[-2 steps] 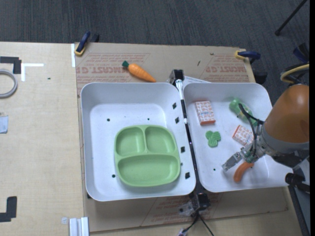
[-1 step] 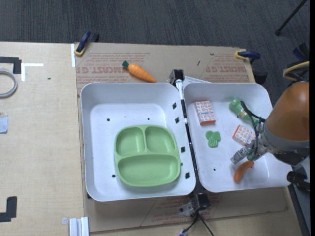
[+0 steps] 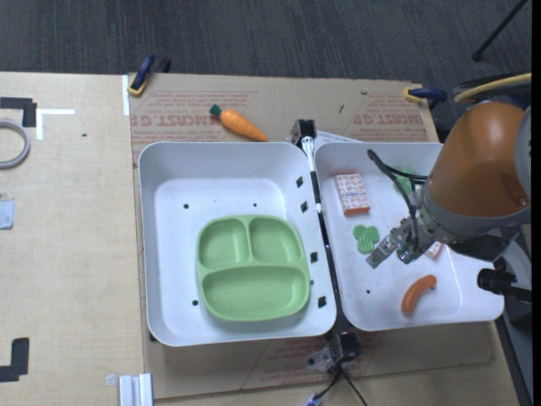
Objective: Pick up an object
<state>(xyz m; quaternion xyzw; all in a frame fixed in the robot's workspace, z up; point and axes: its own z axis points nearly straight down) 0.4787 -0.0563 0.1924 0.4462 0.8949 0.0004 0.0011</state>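
Note:
In the right bin (image 3: 473, 307) lie a pink-and-orange box (image 3: 351, 193) toward the back, a small green piece (image 3: 365, 238) in the middle, and an orange-red sausage (image 3: 418, 293) toward the front. My gripper (image 3: 392, 249) hangs low over the bin's middle, just right of the green piece and above-left of the sausage. Nothing is visibly held in it. A small white-and-red item (image 3: 434, 249) peeks out from under the arm's wrist. The orange band and grey body of the arm (image 3: 482, 172) hide the right part of this bin.
The left bin (image 3: 169, 184) holds a green divided plate (image 3: 252, 267). A toy carrot (image 3: 239, 123) lies on the cardboard behind the bins. A blue clamp (image 3: 142, 74) sits at the cardboard's back left corner, and a tape roll (image 3: 10, 142) lies at the far left.

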